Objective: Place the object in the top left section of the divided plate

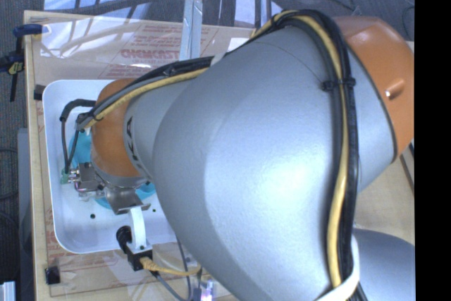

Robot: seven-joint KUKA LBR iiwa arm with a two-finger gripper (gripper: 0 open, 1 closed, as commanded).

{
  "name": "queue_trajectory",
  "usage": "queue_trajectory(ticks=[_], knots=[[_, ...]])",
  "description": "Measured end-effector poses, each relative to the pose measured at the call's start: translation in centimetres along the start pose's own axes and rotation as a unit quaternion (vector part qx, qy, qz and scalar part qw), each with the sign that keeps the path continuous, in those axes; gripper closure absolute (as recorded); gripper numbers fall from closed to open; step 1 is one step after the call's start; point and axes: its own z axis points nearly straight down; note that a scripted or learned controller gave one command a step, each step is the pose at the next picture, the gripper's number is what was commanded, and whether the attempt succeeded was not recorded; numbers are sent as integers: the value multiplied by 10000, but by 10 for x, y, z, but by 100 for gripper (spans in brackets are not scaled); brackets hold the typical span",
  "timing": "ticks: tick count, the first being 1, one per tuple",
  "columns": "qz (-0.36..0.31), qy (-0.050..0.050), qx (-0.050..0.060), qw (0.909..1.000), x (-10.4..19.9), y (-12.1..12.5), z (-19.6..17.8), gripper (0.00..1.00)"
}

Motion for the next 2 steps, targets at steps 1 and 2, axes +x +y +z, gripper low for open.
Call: queue_trajectory(ticks=[1, 2], knots=[[1180, -1, -3, 9930, -40, -2, -192, 100], [1720, -18, 22, 9851, 23, 0, -108, 100]])
